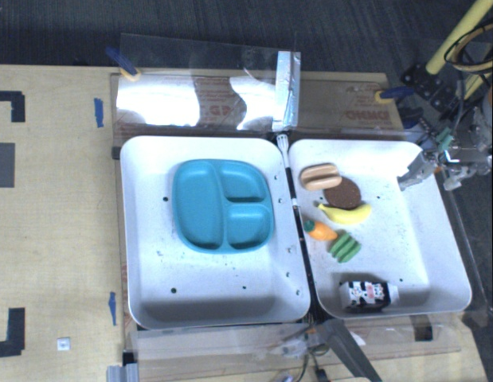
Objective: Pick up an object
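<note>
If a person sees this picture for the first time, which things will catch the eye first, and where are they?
The eye goes first to the big blue divided tray, lying alone in the left bin. Next comes the cluster of toy food in the right bin, near its left wall: a hot dog, a brown disc, a banana, a carrot and a green piece, with a black-and-white carton near the front edge. The gripper is at that bin's far right corner.

A pale wooden bench top (55,245) is seen at the left, marked with black tape corners (11,106) and short blue tape strips (98,111). Dark grey carpeted floor (230,10) is visible beyond it. Strong glare is thrown off a clear plastic sheet (198,94) behind the bins
</note>
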